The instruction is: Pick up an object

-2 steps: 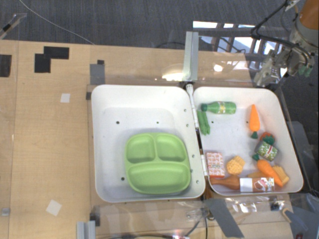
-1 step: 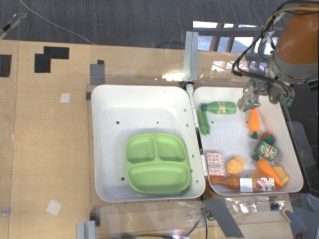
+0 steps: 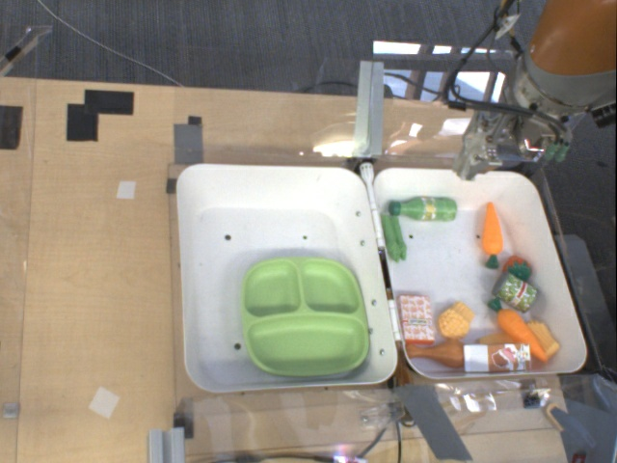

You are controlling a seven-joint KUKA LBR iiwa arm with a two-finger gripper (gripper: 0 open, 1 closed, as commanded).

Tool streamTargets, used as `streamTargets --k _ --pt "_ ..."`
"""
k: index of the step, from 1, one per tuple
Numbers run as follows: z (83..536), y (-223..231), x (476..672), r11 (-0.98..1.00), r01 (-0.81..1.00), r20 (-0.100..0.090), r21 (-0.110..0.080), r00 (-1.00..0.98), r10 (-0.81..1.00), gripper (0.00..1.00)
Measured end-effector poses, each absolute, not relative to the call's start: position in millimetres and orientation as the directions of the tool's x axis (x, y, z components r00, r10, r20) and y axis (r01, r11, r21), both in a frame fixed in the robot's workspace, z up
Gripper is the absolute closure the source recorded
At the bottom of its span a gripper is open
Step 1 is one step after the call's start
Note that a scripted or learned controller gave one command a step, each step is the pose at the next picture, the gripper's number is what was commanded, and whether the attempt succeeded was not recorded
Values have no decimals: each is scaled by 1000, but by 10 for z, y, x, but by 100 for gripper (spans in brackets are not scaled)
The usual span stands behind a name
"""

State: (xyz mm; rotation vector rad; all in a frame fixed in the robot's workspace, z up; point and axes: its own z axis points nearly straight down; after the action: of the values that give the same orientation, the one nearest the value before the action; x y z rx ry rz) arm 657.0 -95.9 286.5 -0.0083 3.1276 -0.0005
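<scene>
Wooden bench (image 3: 96,287) on dark grey carpet (image 3: 241,27), bearing two white bins.
Gripper (image 3: 479,155) hangs over the right bin's (image 3: 453,244) far edge, jaw state indiscernible; the carrot (image 3: 492,228) lies near that bin's far-right corner.

Two white bins are seen side by side on the bench. In the left bin (image 3: 207,258) a green divided plate (image 3: 305,315) is placed. In the right bin (image 3: 453,249) a green bottle (image 3: 424,208), a carrot (image 3: 493,231) and a small red box (image 3: 415,317) are found. The gripper (image 3: 496,148) is held above the far edge of the right bin.
</scene>
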Motion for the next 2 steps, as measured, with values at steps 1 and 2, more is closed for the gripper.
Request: streamTargets --k 1,2 --pt "2800 -1655 6701 977 -215 -12 -5 -977 -215 100" --pt "2802 -1637 6706 976 -217 -13 -4 -976 -217 0"
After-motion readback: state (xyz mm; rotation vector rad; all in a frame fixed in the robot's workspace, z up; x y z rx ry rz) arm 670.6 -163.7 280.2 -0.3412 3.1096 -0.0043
